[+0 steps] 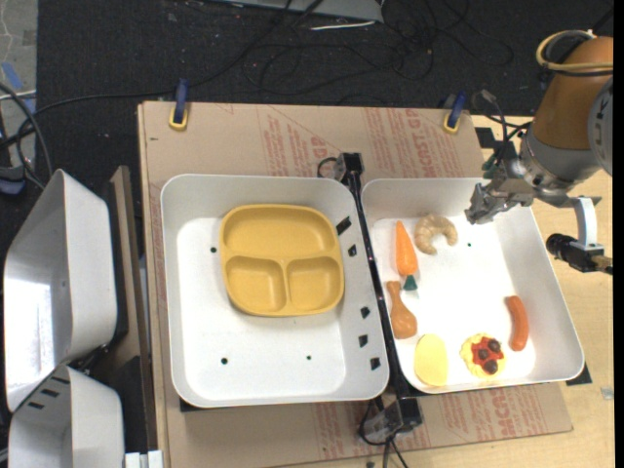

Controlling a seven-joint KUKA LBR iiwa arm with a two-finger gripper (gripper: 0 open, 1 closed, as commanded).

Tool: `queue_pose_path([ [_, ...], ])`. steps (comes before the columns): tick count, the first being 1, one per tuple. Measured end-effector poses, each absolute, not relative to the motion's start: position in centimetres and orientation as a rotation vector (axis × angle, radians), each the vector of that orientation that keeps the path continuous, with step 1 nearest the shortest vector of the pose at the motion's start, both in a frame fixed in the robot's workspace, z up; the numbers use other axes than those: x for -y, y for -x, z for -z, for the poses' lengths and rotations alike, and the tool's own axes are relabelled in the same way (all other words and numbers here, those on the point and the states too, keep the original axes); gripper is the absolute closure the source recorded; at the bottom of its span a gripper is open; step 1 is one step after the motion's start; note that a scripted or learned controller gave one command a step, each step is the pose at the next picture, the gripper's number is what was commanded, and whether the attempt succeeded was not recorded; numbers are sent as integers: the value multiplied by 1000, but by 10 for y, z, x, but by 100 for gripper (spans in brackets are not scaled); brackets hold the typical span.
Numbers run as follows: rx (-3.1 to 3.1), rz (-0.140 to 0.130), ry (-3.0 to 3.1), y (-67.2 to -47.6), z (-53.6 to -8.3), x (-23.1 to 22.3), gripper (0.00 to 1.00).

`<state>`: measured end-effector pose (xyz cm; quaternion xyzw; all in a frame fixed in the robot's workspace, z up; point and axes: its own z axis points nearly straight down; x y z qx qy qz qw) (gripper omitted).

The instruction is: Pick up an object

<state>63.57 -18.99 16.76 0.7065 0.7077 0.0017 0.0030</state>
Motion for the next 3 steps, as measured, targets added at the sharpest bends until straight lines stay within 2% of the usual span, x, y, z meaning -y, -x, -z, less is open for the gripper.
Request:
queue_pose_path([
  [1, -2221, -5, -2214, -631, -227, 184, 100],
  [2, -2223, -2, -2216, -632, -232, 183, 100],
  [3, -2229, 1, -2216, -619, -225, 136, 100],
])
